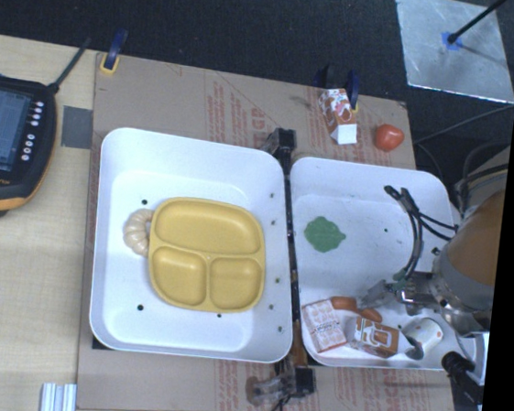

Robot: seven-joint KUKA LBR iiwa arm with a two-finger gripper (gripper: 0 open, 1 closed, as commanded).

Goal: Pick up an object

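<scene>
The hand (400,297) hangs low over the right bin (369,190), near the packets (351,328); whether it is spread, I cannot tell. Next: settle onto one packet.

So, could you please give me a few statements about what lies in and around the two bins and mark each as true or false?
1. The yellow divided plate lies in the left bin. True.
2. The green patch lies in the left bin. False: it is in the right bin.
3. The red ball sits inside the right bin. False: it rests on the cardboard beyond the bins.
4. Flat packets lie near the right bin's front edge. True.
5. A beige thing sits against the plate's left side. True.
</scene>
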